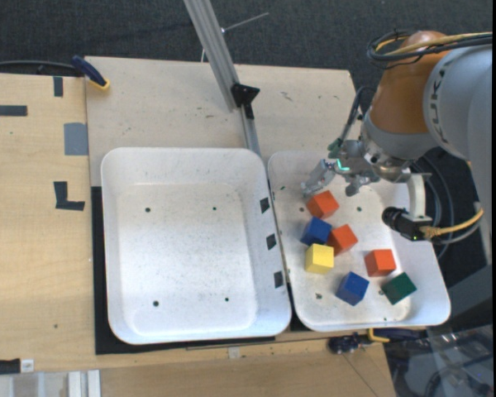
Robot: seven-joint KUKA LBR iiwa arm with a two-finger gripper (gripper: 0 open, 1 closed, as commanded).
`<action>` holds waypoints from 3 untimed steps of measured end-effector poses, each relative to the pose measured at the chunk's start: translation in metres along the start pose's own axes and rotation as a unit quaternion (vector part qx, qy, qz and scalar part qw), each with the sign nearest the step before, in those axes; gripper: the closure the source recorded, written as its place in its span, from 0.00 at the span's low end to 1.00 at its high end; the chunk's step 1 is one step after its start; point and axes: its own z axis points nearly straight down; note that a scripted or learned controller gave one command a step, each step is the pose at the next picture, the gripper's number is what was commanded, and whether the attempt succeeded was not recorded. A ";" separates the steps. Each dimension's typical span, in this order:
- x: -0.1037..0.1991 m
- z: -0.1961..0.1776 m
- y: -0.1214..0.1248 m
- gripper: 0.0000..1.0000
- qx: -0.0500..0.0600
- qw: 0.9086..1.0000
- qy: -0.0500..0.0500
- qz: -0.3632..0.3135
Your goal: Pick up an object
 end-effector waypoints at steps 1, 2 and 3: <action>0.000 -0.003 0.001 0.00 -0.002 1.000 0.000 0.000; 0.001 0.047 -0.009 0.00 0.000 1.000 -0.001 0.000; 0.000 0.074 -0.003 0.00 -0.012 1.000 -0.003 0.000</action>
